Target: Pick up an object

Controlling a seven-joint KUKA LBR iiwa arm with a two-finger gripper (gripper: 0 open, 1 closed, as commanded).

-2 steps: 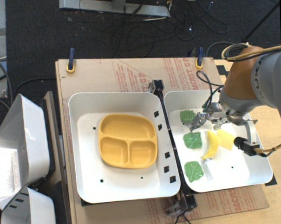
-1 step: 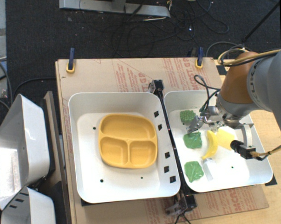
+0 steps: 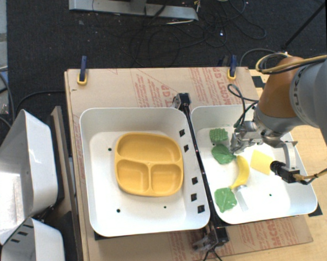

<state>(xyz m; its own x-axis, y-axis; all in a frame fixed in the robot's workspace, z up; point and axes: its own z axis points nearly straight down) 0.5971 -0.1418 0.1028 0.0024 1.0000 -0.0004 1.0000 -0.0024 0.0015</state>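
Note:
The right bin [image 3: 296,202] holds several small items. A yellow banana [image 3: 241,173] lies near its middle, with a pale yellow block [image 3: 260,162] just to its right. Three green pieces lie on the left side: one at the back [image 3: 218,135], one in the middle [image 3: 223,154] and one at the front [image 3: 226,199]. My gripper [image 3: 241,141] hangs low over the bin, right beside the middle green piece and just behind the banana's upper end. I see nothing clearly held in it.
The left bin [image 3: 94,157] holds a yellow divided tray [image 3: 148,163]. A black divider with clips [image 3: 197,158] runs between the bins. The grey arm with its orange band [image 3: 278,95] comes in from the right over the right bin's back corner. A cable [image 3: 290,174] trails over that bin's right side.

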